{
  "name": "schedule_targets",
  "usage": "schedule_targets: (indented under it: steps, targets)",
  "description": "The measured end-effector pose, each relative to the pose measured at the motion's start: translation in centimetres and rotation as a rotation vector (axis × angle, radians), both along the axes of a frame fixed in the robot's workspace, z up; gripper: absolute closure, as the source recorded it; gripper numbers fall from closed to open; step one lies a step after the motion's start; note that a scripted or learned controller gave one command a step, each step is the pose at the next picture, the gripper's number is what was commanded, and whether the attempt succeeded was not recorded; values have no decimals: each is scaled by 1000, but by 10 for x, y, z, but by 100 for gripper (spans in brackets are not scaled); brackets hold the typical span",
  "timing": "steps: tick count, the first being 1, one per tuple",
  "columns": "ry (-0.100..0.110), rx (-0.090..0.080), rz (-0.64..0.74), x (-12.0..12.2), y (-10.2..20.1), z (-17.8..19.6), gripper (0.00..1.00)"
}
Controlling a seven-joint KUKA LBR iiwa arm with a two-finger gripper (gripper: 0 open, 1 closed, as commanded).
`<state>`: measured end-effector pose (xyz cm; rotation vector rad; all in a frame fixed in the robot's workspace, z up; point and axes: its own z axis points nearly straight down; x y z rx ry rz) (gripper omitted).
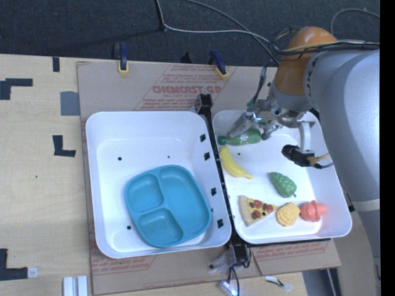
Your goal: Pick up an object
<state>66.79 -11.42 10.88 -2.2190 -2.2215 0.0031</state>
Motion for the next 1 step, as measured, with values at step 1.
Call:
schedule_targets:
  steps: [1]
  targets:
    - [-5, 0, 10, -31, 13, 58, 0]
